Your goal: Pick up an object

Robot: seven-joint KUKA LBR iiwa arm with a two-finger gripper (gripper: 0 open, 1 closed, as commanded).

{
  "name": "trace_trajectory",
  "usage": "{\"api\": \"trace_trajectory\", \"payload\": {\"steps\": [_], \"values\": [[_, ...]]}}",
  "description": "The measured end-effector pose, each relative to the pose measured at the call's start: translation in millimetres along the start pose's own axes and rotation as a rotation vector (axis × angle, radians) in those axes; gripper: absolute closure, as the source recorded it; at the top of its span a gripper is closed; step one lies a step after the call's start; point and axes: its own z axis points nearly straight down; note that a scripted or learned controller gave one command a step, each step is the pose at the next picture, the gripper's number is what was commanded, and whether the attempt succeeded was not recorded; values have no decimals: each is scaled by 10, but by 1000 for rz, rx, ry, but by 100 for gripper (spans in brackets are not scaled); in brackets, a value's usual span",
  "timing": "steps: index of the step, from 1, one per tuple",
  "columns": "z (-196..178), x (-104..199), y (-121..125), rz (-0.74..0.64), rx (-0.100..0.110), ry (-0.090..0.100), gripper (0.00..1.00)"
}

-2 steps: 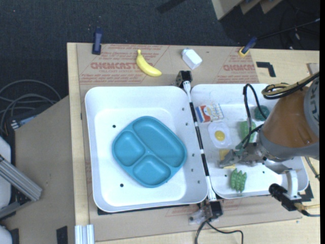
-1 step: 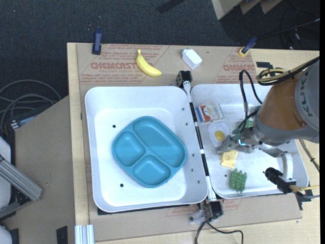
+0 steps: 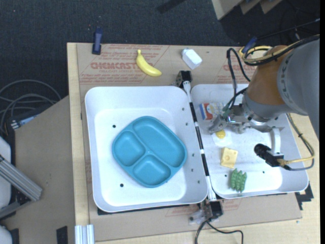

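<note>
gripper (image 3: 222,122) low in right bin (image 3: 293,183), above small yellow piece (image 3: 220,133); cannot tell jaw state. cheese wedge (image 3: 229,157) and green toy (image 3: 237,180) nearer. blue divided plate (image 3: 148,150) in left bin (image 3: 96,131).

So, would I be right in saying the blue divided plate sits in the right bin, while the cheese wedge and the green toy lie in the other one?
Not quite: the camera view shows the blue divided plate in the left bin, not the right one. The cheese wedge and the green toy do lie in the other bin, the right bin.
</note>
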Motion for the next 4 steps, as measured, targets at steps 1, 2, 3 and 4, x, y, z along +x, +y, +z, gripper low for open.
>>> {"api": "trace_trajectory", "payload": {"steps": [1,2,3,4], "values": [[6,72,-508,2,3,1,0],[5,47,-833,2,3,1,0],[-92,48,-831,2,2,0,100],[-1003,509,-193,0,-1,0,100]]}}
